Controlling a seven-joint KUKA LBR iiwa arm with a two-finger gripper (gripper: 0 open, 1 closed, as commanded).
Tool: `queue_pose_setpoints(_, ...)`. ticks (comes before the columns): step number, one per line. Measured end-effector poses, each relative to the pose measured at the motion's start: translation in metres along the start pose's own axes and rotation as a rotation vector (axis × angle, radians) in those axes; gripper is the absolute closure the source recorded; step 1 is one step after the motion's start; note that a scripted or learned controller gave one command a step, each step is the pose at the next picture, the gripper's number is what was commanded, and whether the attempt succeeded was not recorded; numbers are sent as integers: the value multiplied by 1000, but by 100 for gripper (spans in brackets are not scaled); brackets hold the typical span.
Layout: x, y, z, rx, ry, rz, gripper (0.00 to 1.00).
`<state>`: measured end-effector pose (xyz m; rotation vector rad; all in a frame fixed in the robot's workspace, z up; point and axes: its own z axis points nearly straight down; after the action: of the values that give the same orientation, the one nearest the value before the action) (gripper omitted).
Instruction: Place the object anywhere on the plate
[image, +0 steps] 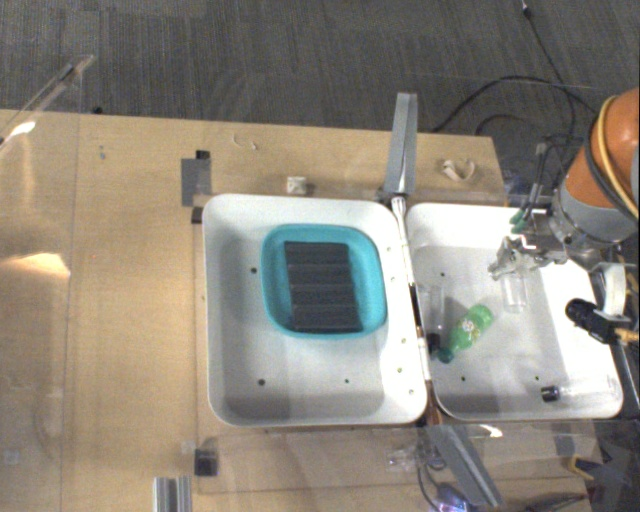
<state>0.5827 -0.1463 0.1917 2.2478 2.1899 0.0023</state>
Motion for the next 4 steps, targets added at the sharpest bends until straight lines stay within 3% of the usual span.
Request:
queue_pose_setpoints(1, 85, -82, -59, -2, 1, -87, 100)
queue_pose_setpoints(2, 106, -43, -21, -1, 1, -254, 100)
queue_pose_setpoints(3, 144, 14, 0, -2, 1, -418, 100)
queue_pose_setpoints(4, 144, 14, 0, -2, 1, -418, 0)
